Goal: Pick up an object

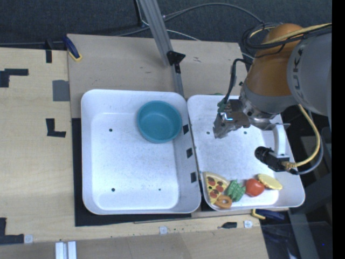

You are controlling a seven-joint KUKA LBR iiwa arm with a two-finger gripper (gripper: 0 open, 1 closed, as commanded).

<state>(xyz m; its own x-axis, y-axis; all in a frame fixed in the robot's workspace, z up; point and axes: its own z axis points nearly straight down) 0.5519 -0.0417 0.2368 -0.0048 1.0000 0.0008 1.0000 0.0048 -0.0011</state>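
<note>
The gripper (pixel 222 127) hung over the bare upper-left floor of the right bin (pixel 233 158), just right of frame centre. Whether it stood open or closed could not be told from this slanted overhead view, and nothing could be made out in its grasp.

Your nearest candidates lay well apart from it, crowded along the lower edge of that bin: a pizza slice (pixel 215 186), a green piece (pixel 235 189), a red tomato (pixel 254 187) and a yellow piece (pixel 269 182), each touching or just beside its neighbour. A blue bowl (pixel 159 121) sat in the upper right of the left bin (pixel 124 169), across the divide from the gripper.

The likeliest failure, as you would have judged it, was a straight descent closing on white plastic, since no object lay beneath the tool. A reach toward the toy food carried its own hazards. The pieces were packed so tightly against the lower wall that a grasp could have landed on two at once, shoved the row aside or struck the rim. The pizza slice looked too flat to catch, and the tomato round enough to slip free. The bowl looked too wide for anything but a rim grip.
</note>
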